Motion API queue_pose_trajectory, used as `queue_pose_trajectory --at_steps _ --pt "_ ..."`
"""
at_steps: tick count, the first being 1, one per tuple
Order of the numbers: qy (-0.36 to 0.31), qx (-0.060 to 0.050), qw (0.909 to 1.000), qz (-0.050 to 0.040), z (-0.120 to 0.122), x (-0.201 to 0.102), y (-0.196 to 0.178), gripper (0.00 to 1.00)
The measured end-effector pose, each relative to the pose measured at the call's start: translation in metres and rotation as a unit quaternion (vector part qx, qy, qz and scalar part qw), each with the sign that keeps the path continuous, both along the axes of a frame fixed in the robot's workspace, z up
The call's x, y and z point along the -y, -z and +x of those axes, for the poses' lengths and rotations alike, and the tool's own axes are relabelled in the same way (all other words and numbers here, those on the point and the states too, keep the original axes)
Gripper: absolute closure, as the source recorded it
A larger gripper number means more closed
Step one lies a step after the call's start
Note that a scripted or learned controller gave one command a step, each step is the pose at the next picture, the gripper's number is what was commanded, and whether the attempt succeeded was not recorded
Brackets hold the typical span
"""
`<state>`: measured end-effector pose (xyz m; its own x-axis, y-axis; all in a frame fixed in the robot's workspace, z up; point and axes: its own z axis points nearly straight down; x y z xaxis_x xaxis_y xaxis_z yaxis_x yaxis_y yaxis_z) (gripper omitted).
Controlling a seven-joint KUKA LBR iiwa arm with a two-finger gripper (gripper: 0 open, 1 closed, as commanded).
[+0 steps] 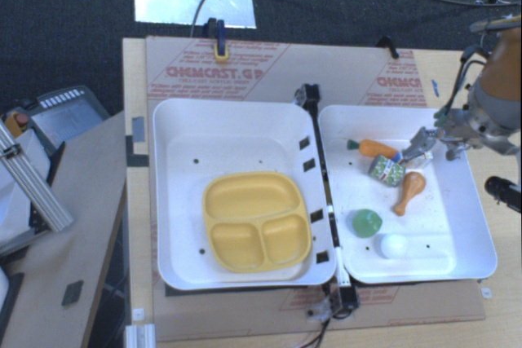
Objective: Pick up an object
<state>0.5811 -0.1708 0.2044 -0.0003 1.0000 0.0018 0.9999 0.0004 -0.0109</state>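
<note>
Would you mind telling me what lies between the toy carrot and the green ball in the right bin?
In the camera view, a small green-patterned can lies between the toy carrot and the green ball, close under the carrot; bare bin floor follows below.

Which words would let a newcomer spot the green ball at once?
Start at the right bin, the one the arm reaches into, and look along its near half by the divider between the bins. The green ball lies there, left of and slightly behind a white ball. It is the only plain green round thing; the neighbours are white, orange or a printed can.
</note>
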Motion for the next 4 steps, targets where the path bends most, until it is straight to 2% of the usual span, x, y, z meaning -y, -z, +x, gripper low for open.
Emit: queue_pose_trajectory --at_steps 1,2,3,4 --pt "-0.001 0.006 1.0 -0.0011 0.003 0.0 -0.007 0.0" --pt "0.0 0.005 1.0 -0.001 0.001 0.003 0.035 0.0" --pt "-0.001 0.004 1.0 -0.0007 0.009 0.002 0.094 0.0" --pt "0.0 0.005 1.0 -0.0009 0.009 0.001 0.121 0.0"
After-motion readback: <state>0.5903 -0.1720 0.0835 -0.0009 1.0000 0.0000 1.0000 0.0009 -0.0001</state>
